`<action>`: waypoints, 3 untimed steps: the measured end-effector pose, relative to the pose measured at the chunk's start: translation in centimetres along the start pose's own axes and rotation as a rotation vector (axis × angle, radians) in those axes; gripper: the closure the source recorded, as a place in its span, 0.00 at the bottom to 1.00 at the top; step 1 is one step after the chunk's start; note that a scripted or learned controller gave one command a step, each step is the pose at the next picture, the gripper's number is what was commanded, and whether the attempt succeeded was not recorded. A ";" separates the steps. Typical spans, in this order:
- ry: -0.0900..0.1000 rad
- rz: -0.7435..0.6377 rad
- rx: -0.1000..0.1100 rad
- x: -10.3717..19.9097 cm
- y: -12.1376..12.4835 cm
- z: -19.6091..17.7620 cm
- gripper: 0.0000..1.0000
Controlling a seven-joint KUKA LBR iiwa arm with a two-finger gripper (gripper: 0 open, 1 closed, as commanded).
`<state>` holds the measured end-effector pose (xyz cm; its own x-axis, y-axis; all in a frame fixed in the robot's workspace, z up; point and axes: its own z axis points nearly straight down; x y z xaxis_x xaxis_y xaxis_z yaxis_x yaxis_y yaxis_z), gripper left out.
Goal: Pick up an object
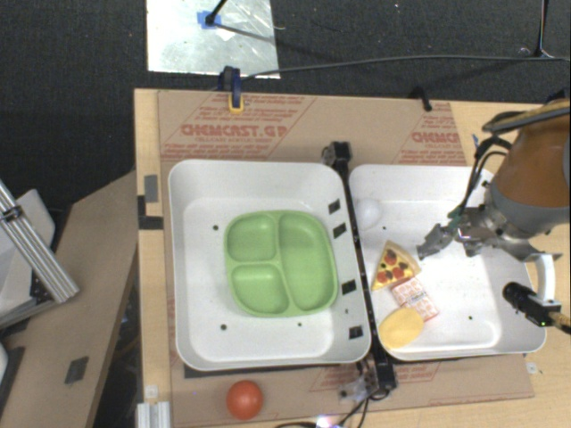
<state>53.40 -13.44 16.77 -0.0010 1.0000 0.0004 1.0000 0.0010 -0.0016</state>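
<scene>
While your grey arm is reaching in over the right bin (500,328), its gripper (434,239) is hovering above bare white plastic, and you cannot tell its state. Just beside it, a wedge-shaped pizza slice toy (393,266), a crinkly packet (417,299) and a smooth yellow disc (401,327) are lying. A glossy green divided plate (280,263) is sitting in the left bin (192,266).

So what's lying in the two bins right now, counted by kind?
Green divided plate, left bin: 1
Pizza slice toy, right bin: 1
Red-and-white packet: 1
Yellow round piece: 1
White ball: 1
Total: 5
</scene>
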 end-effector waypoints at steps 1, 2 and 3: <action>0.000 0.000 0.000 -1.0 0.0 5.3 0.00; -0.001 -0.001 -0.005 -1.0 0.1 4.0 1.00; -0.002 0.001 -0.007 -1.5 -0.3 -0.6 1.00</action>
<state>53.07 -14.91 17.39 0.0000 1.0000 -0.0017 1.0000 0.0000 0.0058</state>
